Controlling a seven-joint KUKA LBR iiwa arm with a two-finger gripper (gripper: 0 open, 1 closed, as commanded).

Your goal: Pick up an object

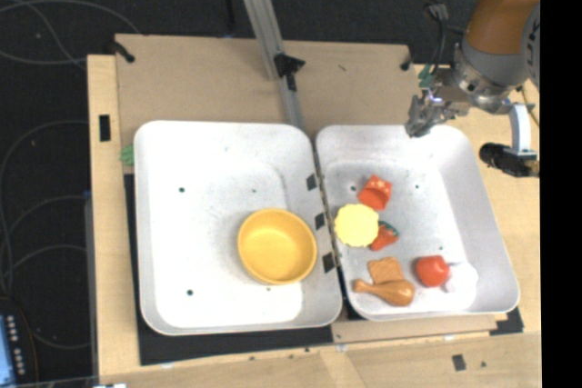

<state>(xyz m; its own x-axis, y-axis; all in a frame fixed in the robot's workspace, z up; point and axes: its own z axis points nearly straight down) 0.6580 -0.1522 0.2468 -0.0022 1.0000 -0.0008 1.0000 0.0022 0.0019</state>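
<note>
Bench: tan board top, carrying two shallow white bins side by side, touching along their inner edges.

Left bin: holds one yellow bowl, upright, near the bin's right edge toward the front.

Right bin: holds all the small items, grouped in its front half.

Arm: grey with an orange band, reaching in from the right, above the rear right corner of the right bin.

Metal post: slanted, grey, rising from the bench behind the seam between the bins.

Tool: hangs over the rear rim of the right bin, well apart from every item. Nothing seen between its tips. Too small and dark from here; I cannot tell whether it is spread or pressed together.

Items in right bin, larger first:
- yellow round piece, by the left wall, touching a small red-and-green piece on its right.
- brown drumstick, at the front.
- tan slice, just behind the drumstick, touching it.
- red tomato-like piece, right of the drumstick.
- red block, furthest back of the group.
</note>
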